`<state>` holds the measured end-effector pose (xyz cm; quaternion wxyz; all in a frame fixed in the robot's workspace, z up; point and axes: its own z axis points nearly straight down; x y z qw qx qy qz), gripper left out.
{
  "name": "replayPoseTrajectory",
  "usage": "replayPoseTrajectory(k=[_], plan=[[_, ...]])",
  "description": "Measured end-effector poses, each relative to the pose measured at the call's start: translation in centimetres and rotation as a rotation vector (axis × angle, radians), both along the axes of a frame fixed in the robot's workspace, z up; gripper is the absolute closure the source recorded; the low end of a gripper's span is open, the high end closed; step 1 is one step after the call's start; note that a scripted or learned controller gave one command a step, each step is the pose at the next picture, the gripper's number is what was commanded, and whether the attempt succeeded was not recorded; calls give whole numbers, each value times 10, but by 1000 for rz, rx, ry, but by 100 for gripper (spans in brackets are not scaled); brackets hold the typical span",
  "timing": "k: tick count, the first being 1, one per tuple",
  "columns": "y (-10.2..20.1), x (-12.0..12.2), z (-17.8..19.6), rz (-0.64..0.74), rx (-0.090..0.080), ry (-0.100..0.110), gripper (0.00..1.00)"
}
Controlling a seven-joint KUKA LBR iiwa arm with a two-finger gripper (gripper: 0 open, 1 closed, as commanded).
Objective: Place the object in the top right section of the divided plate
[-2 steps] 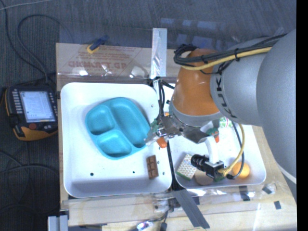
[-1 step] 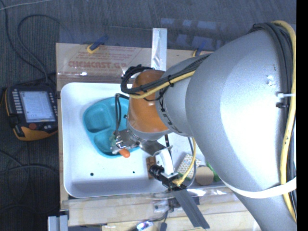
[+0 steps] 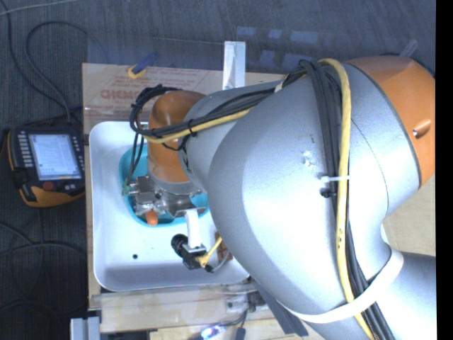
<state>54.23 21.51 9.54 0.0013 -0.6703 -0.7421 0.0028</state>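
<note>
Looming grey arm blocks much of my view; I can't tell the gripper state, poised over the blue divided plate, a small orange object just below it.

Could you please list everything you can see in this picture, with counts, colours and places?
Bin: one, white, shallow, on the bench at centre left.
Plate: one, light blue, inside the bin, mostly hidden under the wrist; its sections cannot be made out.
Small object: one, orange, at the plate's lower edge, right under the gripper; too small to identify.
Bench top: one, tan wood, under and above the bin.
Handheld controller: one, orange and black with a pale screen, on the floor at far left.
Cables: several, black and white, on the grey carpet at upper left.
Arm: one, grey with an orange band, covering the right and centre.
Gripper: one, metallic, over the plate.
</note>
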Motion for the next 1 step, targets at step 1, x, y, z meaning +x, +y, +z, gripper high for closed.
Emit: replayPoseTrajectory(k=[1], plan=[[5,4,2,186,-10,14,100]])
